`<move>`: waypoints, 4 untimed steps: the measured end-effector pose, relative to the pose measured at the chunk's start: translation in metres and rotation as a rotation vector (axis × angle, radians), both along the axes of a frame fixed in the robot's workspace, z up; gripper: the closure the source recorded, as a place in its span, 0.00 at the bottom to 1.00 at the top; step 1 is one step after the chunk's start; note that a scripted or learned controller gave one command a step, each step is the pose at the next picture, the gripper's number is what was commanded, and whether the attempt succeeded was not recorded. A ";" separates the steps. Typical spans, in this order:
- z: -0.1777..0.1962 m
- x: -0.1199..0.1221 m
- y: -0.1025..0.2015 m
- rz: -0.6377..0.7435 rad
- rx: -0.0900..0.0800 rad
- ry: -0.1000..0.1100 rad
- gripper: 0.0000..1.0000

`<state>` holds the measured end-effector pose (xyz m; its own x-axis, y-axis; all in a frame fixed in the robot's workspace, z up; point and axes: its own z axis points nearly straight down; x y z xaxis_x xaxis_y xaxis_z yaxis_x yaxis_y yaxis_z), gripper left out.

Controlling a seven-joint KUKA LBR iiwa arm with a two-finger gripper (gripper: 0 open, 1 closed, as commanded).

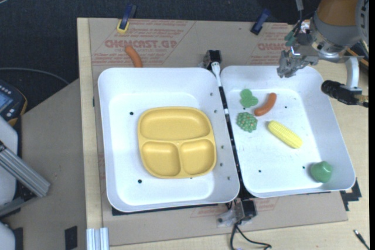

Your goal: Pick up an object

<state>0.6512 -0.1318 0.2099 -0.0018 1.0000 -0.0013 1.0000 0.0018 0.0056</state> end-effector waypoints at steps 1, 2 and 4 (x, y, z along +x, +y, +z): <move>0.016 0.001 0.000 -0.001 0.000 0.001 1.00; 0.010 -0.022 0.057 0.002 0.003 0.009 1.00; 0.015 -0.057 0.174 0.005 0.005 0.009 1.00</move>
<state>0.5942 0.0419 0.2249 -0.0071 1.0000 0.0033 1.0000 0.0071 -0.0031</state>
